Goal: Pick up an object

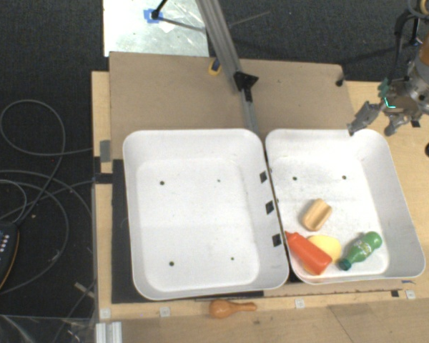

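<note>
The tool (377, 117) hovers above the far right corner of the right bin (397, 170), its fingers spread and holding nothing. Well apart from it, near the bin's front, lie a tan bread roll (317, 214), a green bottle (361, 250), a lemon (326, 246) and an orange carrot (307, 254). The roll lies alone, looks light and probably stiff, and is best pinched across its short width.

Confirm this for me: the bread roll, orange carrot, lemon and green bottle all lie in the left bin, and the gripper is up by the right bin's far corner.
Wrong bin. The camera view shows the bread roll, orange carrot, lemon and green bottle all in the right bin. The gripper is indeed by that bin's far corner.
</note>
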Controlling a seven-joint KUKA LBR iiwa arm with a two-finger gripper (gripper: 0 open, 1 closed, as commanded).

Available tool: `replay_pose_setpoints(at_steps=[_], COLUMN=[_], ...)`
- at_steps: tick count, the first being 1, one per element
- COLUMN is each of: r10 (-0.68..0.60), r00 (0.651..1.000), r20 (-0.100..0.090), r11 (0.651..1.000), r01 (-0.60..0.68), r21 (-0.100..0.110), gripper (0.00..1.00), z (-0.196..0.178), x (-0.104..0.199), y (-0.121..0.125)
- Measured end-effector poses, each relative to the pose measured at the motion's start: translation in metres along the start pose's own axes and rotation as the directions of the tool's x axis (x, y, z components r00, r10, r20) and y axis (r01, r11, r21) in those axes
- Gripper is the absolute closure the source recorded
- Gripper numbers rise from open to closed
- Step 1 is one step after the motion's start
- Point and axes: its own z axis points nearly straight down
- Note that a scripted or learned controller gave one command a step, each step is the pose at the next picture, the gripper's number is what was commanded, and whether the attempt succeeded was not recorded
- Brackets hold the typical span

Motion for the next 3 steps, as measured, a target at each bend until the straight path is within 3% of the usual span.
replay_pose_setpoints(at_steps=[1, 3], r10=[-0.001, 0.006], r00=[1.0, 1.0], r20=[0.0, -0.001], r11=[1.0, 1.0], r01=[0.001, -0.006], r21=[0.0, 0.004], gripper=[0.0, 0.0], z=[0.0, 0.106], x=[0.0, -0.003], y=[0.0, -0.014])
